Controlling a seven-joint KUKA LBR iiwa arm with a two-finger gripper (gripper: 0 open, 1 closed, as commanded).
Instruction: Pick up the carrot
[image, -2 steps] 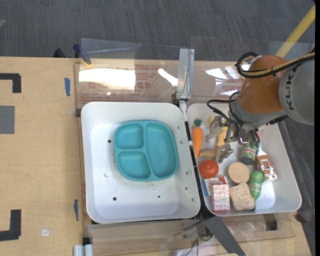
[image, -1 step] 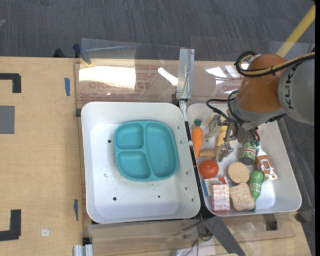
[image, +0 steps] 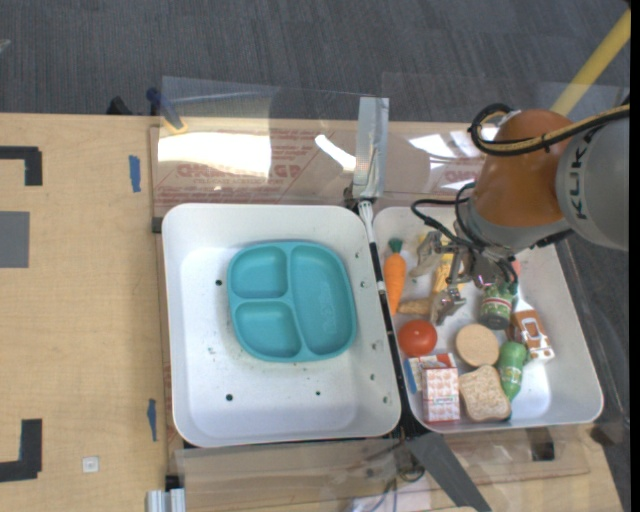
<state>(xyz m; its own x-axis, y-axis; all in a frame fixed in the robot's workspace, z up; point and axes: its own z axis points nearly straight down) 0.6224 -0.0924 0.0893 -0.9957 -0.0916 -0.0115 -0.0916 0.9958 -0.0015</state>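
Beside the teal plate in its white bin, the carrot is orange with a green top. Further from the plate lie a red tomato, a tan bread slice and a red-and-white carton.

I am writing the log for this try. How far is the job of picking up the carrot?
Done: the arm is over the right bin. In hand: the gripper hangs just right of the carrot. Left: the carrot lies in the bin by its left wall, not lifted.
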